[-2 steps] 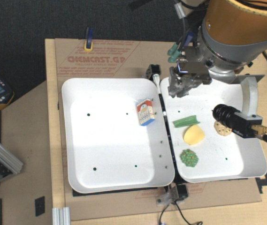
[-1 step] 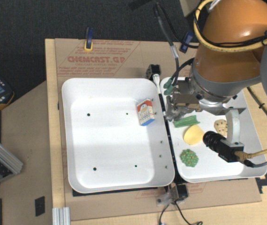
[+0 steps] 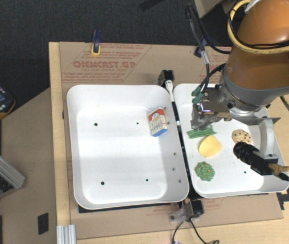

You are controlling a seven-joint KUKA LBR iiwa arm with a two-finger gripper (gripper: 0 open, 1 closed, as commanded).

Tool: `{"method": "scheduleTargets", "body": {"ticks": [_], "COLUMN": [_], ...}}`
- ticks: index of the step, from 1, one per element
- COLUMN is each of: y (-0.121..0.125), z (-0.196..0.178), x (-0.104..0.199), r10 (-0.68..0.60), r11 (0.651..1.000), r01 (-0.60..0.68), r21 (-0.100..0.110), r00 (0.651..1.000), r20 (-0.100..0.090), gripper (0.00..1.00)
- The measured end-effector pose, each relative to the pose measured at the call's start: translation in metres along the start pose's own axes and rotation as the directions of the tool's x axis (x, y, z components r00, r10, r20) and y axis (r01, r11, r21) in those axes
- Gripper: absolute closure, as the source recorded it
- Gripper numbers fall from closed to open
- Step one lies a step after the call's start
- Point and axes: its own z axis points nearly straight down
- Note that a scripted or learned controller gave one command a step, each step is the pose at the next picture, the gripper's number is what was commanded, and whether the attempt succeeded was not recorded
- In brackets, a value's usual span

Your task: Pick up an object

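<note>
My gripper [image 3: 201, 122] hangs low over the left part of the right bin [image 3: 225, 187], its tips right above a flat green piece [image 3: 201, 133]. Whether that piece is between the tips I cannot make out. Just below it lies a yellow lemon-shaped thing [image 3: 210, 147]. A green broccoli-like lump [image 3: 204, 171] sits nearer the bin's front. A speckled cookie [image 3: 241, 135] lies to the right, partly behind the arm. In the left bin [image 3: 114, 177], a small red, white and blue carton [image 3: 157, 121] stands near the right wall.
The two bins meet along a dark divider [image 3: 180, 141]. The arm's large orange and grey wrist [image 3: 263, 44] covers the back of the right bin. A blue clamp [image 3: 96, 42] grips the cardboard's back edge.
</note>
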Motion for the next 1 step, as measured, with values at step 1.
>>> {"method": "scheduleTargets", "body": {"ticks": [1], "y": [0.0221], "z": [-0.0443], "x": [0.0345], "r10": [-0.008], "r11": [1.0], "r01": [0.008], "r21": [-0.009], "r00": [1.0], "r20": [-0.003], "gripper": [1.0]}}
